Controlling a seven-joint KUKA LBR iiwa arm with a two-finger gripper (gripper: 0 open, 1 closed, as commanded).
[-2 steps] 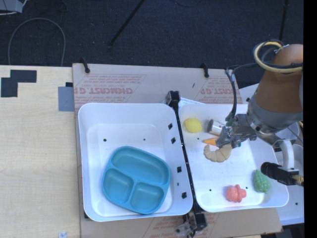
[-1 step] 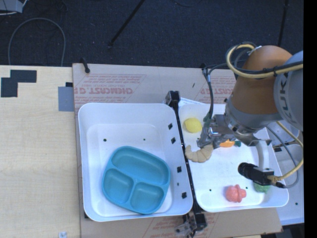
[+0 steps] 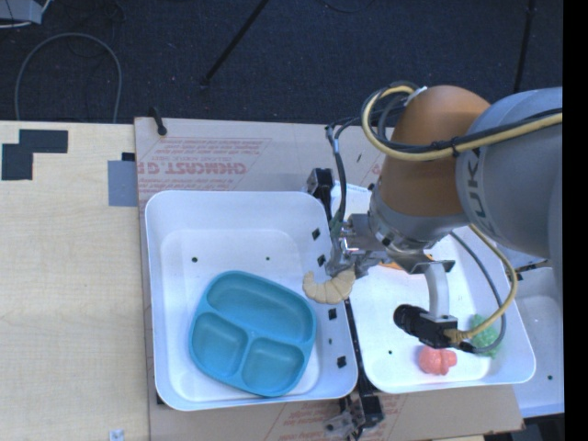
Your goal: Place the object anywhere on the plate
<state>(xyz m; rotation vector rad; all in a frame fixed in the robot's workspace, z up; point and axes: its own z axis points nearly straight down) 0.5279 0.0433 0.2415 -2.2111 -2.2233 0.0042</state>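
A blue divided plate (image 3: 250, 333) lies in the left white bin (image 3: 175, 237), toward its front. A tan croissant-shaped object (image 3: 328, 288) hangs over the rim between the two bins, just right of the plate's upper right corner. My gripper (image 3: 338, 266) points down onto its top, and its fingers are shut on it. The grey arm with its orange band covers most of the right bin's back half.
In the right bin (image 3: 386, 375) a pink object (image 3: 436, 360) lies near the front and a green one (image 3: 485, 335) sits to its right. A black connector with cables (image 3: 424, 325) hangs from the arm above them. Cardboard borders the bins.
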